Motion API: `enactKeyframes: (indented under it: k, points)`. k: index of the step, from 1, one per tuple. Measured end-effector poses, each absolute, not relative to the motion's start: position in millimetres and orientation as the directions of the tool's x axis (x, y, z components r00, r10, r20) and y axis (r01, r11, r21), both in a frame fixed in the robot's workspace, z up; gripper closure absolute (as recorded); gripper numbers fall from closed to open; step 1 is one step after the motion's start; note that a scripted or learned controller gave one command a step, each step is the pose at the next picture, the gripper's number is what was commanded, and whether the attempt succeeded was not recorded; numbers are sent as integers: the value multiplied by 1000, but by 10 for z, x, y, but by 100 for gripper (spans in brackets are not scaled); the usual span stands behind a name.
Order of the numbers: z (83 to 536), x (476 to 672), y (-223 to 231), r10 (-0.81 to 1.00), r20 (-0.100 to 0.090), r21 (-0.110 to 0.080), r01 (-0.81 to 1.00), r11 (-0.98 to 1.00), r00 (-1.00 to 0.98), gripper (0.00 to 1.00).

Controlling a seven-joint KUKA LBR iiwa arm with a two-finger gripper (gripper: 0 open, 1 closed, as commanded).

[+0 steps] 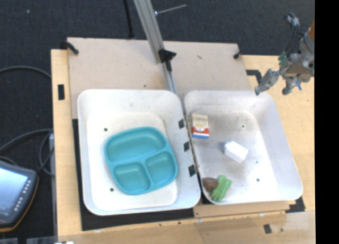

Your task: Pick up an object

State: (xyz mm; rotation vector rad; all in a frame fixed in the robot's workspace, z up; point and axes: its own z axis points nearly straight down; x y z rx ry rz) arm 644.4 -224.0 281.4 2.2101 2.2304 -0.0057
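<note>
**A:** Where is the gripper (277, 81), and how wide is it?

**B:** It hangs at the right edge of the picture, above the bench just beyond the far right corner of the right bin (275, 131). Its two fingers are spread apart and nothing sits between them. It touches nothing that I can make out.

**A:** What lies in that right bin?

**B:** Four things. A small carton (200, 126), red and white with a blue strip, lies near the left wall. A white block (235, 151) sits tilted near the middle. In the near left corner a green thing (222, 188) lies right against a brown thing (210, 183); what they are I cannot tell. All are well apart from the gripper.

**A:** And the left bin (92, 110)?

**B:** It holds a teal tray (140, 159) with three compartments, lying flat and turned slightly askew.

**A:** Anything else?

**B:** A metal rail (148, 17) slants down from the top toward the gap between the bins.
</note>
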Motion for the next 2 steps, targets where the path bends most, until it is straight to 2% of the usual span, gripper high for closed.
enactKeyframes:
  k: [1, 2]
  points:
    - [1298, 5638, -1789, 1000, 2, -9, 1000, -2, 2, 0]
    - [2567, 6492, -1401, 1000, -2, 13, 1000, 7, -7, 0]
